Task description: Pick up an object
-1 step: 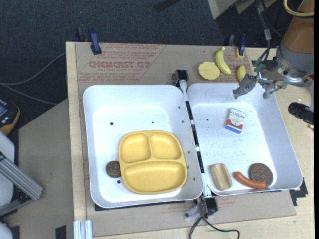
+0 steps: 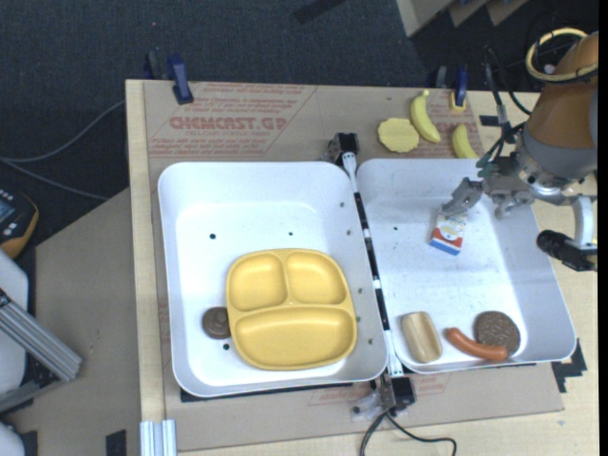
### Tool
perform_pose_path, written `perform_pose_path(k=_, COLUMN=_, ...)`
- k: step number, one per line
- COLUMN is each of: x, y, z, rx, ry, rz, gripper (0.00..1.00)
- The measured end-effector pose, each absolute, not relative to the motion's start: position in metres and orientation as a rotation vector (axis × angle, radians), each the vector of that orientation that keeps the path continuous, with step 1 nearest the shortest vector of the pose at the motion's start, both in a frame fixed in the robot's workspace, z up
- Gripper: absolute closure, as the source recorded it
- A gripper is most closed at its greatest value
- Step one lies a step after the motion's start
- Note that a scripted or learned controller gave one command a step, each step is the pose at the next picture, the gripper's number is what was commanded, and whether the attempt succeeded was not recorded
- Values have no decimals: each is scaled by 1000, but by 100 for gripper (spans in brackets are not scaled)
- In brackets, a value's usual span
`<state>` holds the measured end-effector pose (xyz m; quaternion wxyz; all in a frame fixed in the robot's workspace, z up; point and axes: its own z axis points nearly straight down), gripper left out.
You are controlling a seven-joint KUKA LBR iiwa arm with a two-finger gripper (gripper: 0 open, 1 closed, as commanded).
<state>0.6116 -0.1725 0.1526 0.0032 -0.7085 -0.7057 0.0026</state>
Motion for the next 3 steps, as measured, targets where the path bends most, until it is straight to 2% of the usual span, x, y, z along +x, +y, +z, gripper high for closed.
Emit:
perform_pose_path(k=1, x=616, y=-152, z=80, rx=-2215, ry=-2219, rz=5, gripper=0)
perform_pose_path(k=2, x=618, y=-154, z=95, rx=-2222, ry=-2223, rz=-2, gripper=100)
perform_pose_path(k=3, x=564, y=-65, z=189, rx=-2212, ry=-2227, rz=-3, gripper=100)
